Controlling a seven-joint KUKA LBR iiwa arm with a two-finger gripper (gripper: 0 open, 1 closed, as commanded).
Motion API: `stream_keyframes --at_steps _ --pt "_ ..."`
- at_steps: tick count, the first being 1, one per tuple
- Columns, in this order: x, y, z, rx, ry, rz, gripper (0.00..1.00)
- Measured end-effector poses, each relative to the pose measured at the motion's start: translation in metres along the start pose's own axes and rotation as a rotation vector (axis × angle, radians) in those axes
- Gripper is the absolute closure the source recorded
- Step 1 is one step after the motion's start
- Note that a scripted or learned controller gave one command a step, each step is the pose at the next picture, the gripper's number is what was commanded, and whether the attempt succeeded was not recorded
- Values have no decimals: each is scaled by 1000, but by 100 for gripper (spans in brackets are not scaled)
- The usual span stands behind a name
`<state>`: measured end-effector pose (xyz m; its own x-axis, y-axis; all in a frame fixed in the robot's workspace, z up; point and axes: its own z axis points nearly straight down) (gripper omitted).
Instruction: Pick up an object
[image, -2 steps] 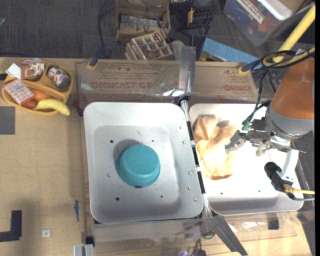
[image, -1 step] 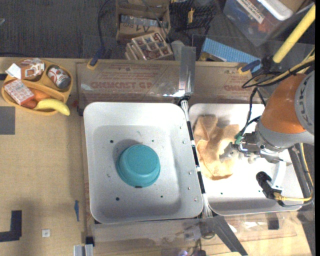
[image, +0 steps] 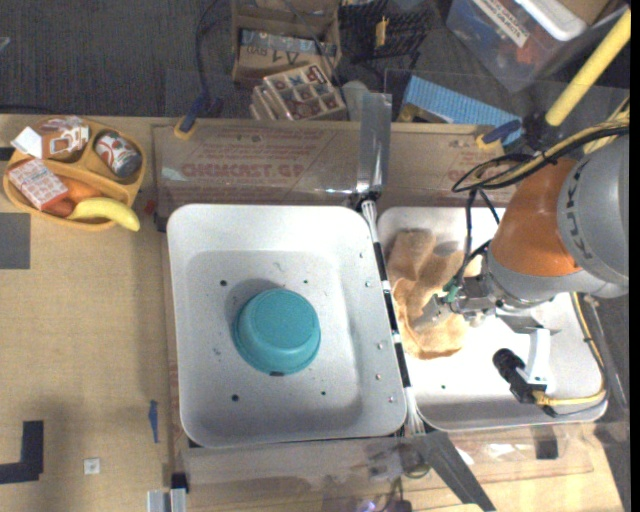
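Camera view, remote station. The left bin (image: 200, 240) holds one teal bowl (image: 278, 330), upturned, near its middle and well apart from the arm. The right bin (image: 470, 395) holds a tan, crumpled cloth-like object (image: 415, 262) lying against its left wall. I cannot name it more closely. The arm (image: 540, 235) reaches in from the right, and the gripper (image: 438, 312) sits low over the lower half of the tan object, at or just above its surface. I cannot tell from this angle whether the gripper is released or clenched, and I see nothing I could report as grasped. A yellow tray (image: 20, 188) with a banana (image: 105, 211) stands outside the bins, far left.

Assessment: the step in hand is the approach or grasp on the tan object, and the pick is not yet shown as made. The next move, in my judgement, calls for closing firmly on a fold of the material and lifting straight up. Soft fabric may slip or drag along the bin wall, so the hold should be confirmed once the object is clear of the bin floor.
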<state>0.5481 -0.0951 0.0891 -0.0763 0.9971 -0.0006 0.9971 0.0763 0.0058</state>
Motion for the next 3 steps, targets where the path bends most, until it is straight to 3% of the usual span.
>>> stream_keyframes --at_steps 1,2,3 --pt "0 1 -11 -5 1 2 100" --pt "8 49 -184 3 0 -302 100" --pt "51 67 -161 7 1 -326 100"
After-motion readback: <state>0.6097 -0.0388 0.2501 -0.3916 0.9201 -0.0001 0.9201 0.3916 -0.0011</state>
